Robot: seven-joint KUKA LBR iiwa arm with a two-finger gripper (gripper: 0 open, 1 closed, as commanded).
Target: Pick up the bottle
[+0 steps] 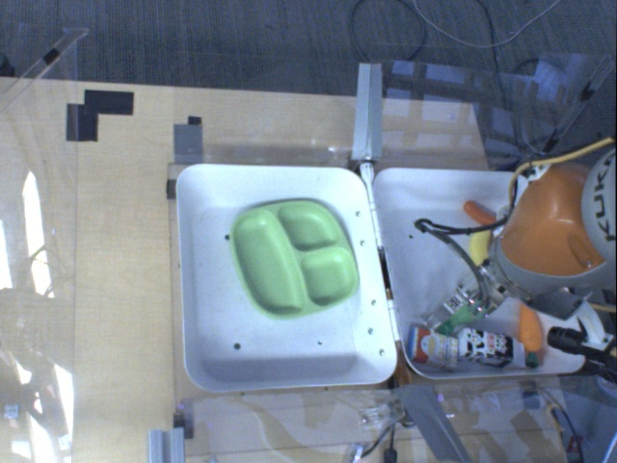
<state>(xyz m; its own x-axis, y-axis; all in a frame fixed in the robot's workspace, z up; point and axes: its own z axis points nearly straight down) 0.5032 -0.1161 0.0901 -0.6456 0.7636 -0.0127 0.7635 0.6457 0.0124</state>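
A: Bottle (468, 347) lies on its side along the near wall of the right bin (415, 258), cap end toward the divider, printed label facing up.

B: And the gripper (469, 300)?

A: In the camera view it hangs just above the bottle, under the orange-banded arm (545, 234). Whether it is parted or closed I cannot tell; the wrist blocks it.

B: Anything crowding it?

A: An orange piece (530, 328) near the bottle's base, another orange item (479, 211) farther back. A green divided plate (294, 257) sits in the left bin (207, 287).

B: How would it handle?

A: Probably light, smooth plastic that rolls easily. Grasping across the labelled middle seems safest, since the wall leaves little room.
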